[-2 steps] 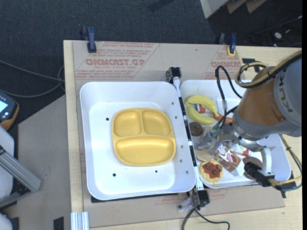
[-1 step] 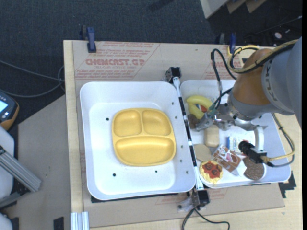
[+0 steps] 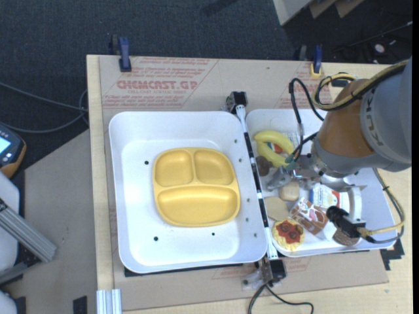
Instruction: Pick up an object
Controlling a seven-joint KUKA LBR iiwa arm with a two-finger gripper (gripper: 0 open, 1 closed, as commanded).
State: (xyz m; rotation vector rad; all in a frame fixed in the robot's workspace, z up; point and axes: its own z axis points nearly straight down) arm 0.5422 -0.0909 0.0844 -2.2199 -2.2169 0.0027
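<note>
Two white bins sit side by side on the table (image 3: 163, 77), clamped at the top edge so they don't slide. Left bin (image 3: 131, 234), centre-left of the frame, carries just a yellow divided plate (image 3: 196, 186), lying flat w/ three compartments and nothing in them, prob the drop spot. Right bin (image 3: 380, 205), centre-right of the frame, holds the pickable stuff, crowded toward its left wall: a yellow banana (image 3: 272, 142) at the upper left of the pile, a small brown item (image 3: 264, 167) just below it, a pale round piece (image 3: 289, 192) in the middle, a pizza slice (image 3: 288, 234) at the lower left corner, a red-and-white packet (image 3: 309, 216) just right of it, and a dark brown object (image 3: 345, 237) further right.

Arm comes in from the right of the frame, wrist angled down-left so the pincer (image 3: 291, 171) sits over the cluster, between banana and pale round piece, near both. Can't tell the state of the pincer: the wrist body covers much of it. No object visibly lifted or gripped; everything looks to rest in the bin.

Judgement: approach/descend step, pick not yet made. Items lie so close that a neighbour may get nudged.
</note>
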